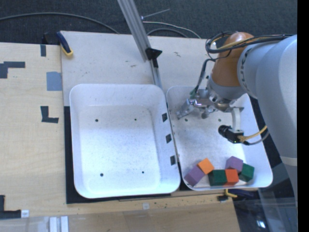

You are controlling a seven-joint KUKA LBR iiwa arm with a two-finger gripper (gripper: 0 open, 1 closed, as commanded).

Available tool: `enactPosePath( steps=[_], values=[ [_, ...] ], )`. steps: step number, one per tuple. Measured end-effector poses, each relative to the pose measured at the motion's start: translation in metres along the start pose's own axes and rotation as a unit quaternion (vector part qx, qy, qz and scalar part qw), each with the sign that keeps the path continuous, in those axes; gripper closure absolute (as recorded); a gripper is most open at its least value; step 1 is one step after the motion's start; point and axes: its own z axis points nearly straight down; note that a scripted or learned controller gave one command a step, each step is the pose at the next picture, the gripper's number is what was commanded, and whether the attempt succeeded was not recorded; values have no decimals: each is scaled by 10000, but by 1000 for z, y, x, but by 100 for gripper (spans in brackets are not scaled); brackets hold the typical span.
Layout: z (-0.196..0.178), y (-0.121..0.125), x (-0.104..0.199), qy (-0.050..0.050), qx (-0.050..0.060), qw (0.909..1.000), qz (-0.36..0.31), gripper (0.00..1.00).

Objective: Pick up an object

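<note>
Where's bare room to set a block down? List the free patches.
The left bin offers its whole floor. In the right bin, the middle floor between the gripper and the blocks is free; its near edge is crowded.

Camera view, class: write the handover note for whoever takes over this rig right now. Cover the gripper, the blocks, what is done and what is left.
Gripper: over the upper part of the right bin, nothing seen between its fingers.
Blocks: purple, orange and green ones clustered at the right bin's near edge, apart from the gripper.
Left bin: beside the right one.
Done: no pick yet.
Left: reach the cluster, grasp one block, lift.
</note>
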Motion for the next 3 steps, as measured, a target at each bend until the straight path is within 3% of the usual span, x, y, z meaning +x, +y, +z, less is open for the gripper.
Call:
enactPosePath(
  steps=[1, 2, 3],
  values=[
    [15, -60, -25, -11, -10, 10000, 30, 0],
    [-91, -94, 25, -4, -76, 10000, -9, 0],
    [17, -132, -5, -10, -26, 10000, 28, 0]
  ],
)
